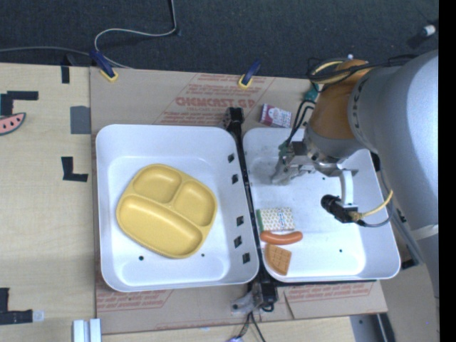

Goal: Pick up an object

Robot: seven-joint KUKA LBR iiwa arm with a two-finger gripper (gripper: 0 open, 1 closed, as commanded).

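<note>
A pink-and-black object (10, 123) lies at the far left edge of the bench (43, 212), with dark tape marks nearby. A sheet of printed cardboard (142, 95) lies under both bins, held at its far edge by two blue-and-yellow clamps (105, 66).

The left bin (114, 262) contains one yellow divided plate (166, 210), lying flat near the bin's centre and set at a slant to the bin walls. The plate has three compartments.

A row of black clips (239, 198) runs along the seam between the two bins. A small red-and-white packet (275, 115) lies on the cardboard just beyond the far edge of the right bin (377, 262).

Three objects sit close together in the near-left part of the right bin: a pale green-and-white packet (276, 219), a toy hot dog (281, 237) just beside it on the near side, and a waffle-patterned orange piece (278, 260) touching the hot dog's near side.

The gripper (283, 172) is low over the far-left part of the right bin, apart from the three objects. Its finger state cannot be determined. The grey arm (399, 112) and orange band (335, 116) enter from the right.
</note>
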